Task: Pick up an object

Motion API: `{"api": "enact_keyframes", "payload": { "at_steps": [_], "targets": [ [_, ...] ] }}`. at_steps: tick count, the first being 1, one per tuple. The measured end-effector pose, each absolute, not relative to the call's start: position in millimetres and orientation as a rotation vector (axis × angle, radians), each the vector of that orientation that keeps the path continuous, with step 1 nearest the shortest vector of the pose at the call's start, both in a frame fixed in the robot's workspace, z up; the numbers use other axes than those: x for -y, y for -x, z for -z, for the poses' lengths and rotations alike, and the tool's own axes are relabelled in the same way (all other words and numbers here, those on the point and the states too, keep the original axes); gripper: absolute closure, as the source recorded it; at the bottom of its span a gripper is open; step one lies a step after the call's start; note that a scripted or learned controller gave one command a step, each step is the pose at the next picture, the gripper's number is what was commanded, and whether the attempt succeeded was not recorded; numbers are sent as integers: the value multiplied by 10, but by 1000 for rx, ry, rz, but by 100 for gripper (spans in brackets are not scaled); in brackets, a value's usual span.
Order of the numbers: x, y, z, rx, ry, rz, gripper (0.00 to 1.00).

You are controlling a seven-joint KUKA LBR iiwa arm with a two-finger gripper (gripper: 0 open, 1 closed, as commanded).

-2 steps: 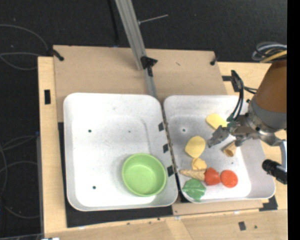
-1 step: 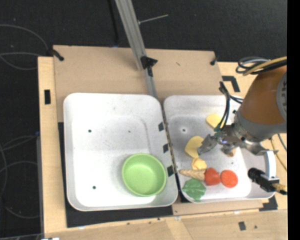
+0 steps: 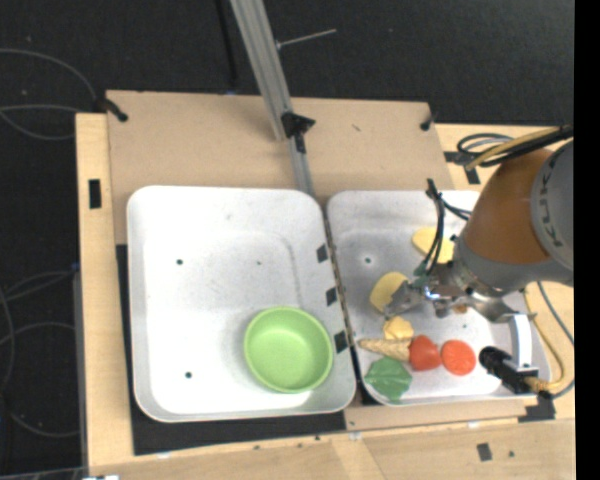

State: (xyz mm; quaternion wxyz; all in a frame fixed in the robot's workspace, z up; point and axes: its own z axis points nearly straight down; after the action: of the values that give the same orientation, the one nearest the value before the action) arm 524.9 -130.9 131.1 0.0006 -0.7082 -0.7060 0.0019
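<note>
Hiding part of right bin, arm, gripper blurred

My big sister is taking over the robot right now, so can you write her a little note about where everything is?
Gripper: low in the right bin, among the toys; nothing seen between its fingers.
Right bin: yellow pieces beside the gripper, red balls, green piece and cone along the near edge.
Left bin: green bowl.
Done: nothing picked up yet.
Left: grab one thing and lift it.
</note>
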Motion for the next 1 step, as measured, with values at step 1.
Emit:
{"api": "enact_keyframes", "payload": {
  "at_steps": [1],
  "targets": [
    [1306,-5271,-1444,2214,2232,6,100]
  ]
}}
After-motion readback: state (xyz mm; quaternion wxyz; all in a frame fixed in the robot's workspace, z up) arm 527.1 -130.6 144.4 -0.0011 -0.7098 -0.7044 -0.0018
